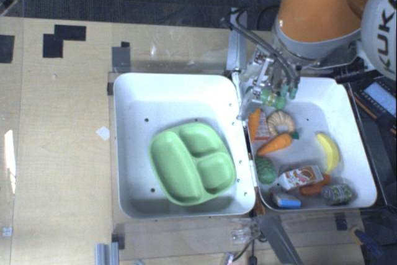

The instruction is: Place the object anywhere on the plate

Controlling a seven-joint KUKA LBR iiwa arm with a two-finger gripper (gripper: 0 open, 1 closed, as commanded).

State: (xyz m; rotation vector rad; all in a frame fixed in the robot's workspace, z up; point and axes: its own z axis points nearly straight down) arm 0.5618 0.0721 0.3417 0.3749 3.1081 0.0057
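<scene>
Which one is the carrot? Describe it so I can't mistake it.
Look in the right bin, the one crowded with toy food. Near its middle, below the hand, lies the carrot: a tapered orange cone with a green tip, slanting between the green vegetable and the yellow banana.

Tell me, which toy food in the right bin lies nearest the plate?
The green broccoli-like toy, against the right bin's left wall; the carrot and banana lie farther from the green plate.

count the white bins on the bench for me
2. The left shallow white bin holds a green sectioned plastic plate. The right shallow white bin holds the toy food, including an orange toy carrot and a yellow toy banana. None seems hidden.
</scene>
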